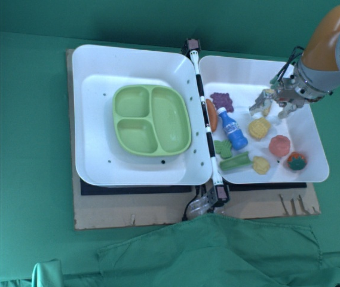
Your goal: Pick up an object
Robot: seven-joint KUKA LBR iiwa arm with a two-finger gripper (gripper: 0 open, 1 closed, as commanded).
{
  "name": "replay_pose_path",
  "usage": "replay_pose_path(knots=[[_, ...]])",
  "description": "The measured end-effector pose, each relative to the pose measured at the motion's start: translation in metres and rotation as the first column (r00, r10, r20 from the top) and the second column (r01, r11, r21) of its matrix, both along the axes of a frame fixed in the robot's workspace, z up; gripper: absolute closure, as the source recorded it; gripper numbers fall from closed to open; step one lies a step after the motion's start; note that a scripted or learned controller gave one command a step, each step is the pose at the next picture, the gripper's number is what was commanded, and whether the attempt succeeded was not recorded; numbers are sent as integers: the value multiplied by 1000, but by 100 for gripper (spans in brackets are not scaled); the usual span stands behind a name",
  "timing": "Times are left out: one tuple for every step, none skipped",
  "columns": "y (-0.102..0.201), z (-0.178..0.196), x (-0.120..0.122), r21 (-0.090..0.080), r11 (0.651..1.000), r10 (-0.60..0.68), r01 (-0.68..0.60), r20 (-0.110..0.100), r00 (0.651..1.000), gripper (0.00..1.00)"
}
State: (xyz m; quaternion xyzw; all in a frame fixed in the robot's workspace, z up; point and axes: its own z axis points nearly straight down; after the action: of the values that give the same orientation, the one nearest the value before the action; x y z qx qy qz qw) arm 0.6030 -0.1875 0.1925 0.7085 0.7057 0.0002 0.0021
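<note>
My gripper (pixel 272 108) hangs over the back right part of the right bin (pixel 313 137), fingers spread open, with nothing clearly between them. A small yellow piece (pixel 267 96) shows beside its left finger; I cannot tell if it touches. Just below the fingertips lies a yellow toy (pixel 259 128). Other toys in this bin: a blue bottle (pixel 233 130), a purple piece (pixel 221 101), an orange piece (pixel 211 115) by the divider, two green pieces (pixel 235 160), another yellow piece (pixel 260 165), a pink-red piece (pixel 279 145) and a red-and-green one (pixel 296 161).
The left bin (pixel 92 82) holds a light green divided plate (pixel 152 120). A black hinge bar (pixel 202 109) runs between the two bins. Green cloth (pixel 217 250) bunches up at the bench's front edge.
</note>
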Motion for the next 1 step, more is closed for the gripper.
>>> replay_pose_path(knots=[[20, -7, 4, -7, 1000, 1, -1, 11, 1000, 0]])
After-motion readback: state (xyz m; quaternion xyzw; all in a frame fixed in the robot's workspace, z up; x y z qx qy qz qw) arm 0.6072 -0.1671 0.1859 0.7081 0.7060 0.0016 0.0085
